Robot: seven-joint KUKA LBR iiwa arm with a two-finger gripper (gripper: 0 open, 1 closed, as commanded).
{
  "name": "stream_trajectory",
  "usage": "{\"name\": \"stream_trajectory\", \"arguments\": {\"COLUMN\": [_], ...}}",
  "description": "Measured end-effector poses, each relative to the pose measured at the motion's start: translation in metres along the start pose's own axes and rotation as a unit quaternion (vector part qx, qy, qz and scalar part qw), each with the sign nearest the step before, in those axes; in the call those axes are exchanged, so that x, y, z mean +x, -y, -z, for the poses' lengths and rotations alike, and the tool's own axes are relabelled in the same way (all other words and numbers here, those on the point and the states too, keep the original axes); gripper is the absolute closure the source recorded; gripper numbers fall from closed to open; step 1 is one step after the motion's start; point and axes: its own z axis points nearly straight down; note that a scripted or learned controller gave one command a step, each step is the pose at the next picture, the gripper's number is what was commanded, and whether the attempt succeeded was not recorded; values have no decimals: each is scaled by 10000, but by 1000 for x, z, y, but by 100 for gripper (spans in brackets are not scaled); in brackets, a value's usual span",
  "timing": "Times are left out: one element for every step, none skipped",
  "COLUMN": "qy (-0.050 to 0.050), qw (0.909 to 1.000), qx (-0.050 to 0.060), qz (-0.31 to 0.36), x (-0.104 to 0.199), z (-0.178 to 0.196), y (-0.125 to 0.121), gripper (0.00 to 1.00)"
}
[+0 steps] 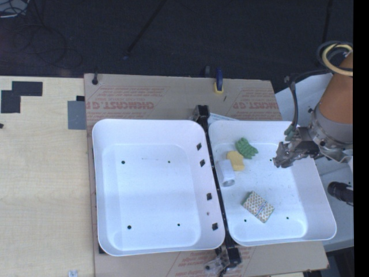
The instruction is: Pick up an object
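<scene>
The right bin point(311, 224) holds a green knobbly object point(246, 148), a yellow block point(236, 160), a pale cylinder point(226, 173) against the left wall, and a patterned small box point(258, 206) toward the front. My gripper point(283, 157) hangs over the right bin's far right part, to the right of the green object and apart from it. I see nothing between its fingers, which look close together.
The left bin point(104, 154) lies beside the right one, with a black divider clamp point(203, 115) between them. Both rest on a cardboard sheet point(144, 100). A black cable point(294, 105) loops near the arm. A light wooden bench point(40, 183) extends left.
</scene>
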Motion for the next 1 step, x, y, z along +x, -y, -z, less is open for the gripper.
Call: {"name": "stream_trajectory", "arguments": {"qy": [-6], "qw": [10000], "qx": [-33], "qz": [38], "x": [82], "z": [81], "y": [22], "gripper": [100]}}
